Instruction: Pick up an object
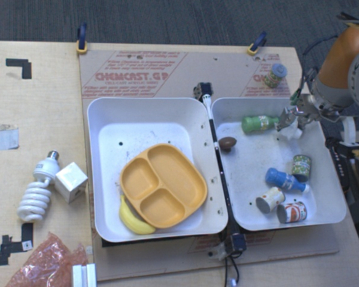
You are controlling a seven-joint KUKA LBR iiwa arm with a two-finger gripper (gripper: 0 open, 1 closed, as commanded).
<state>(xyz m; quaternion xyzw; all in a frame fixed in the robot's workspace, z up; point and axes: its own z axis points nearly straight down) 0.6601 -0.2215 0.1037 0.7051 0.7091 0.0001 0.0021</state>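
The right bin holds a green bottle lying on its side at the far end. There is also a brown oval object, a blue bottle, a green patterned can, a pale tipped cup and a red-labelled can. My gripper hangs over the bin's far right part, just right of the green bottle's cap end. Nothing is visibly held in it.
In the left bin, an orange divided plate lies partly over a banana. A small jar stands on the board behind the right bin. A spiral bulb, a white cube and a red mesh bag lie to the left.
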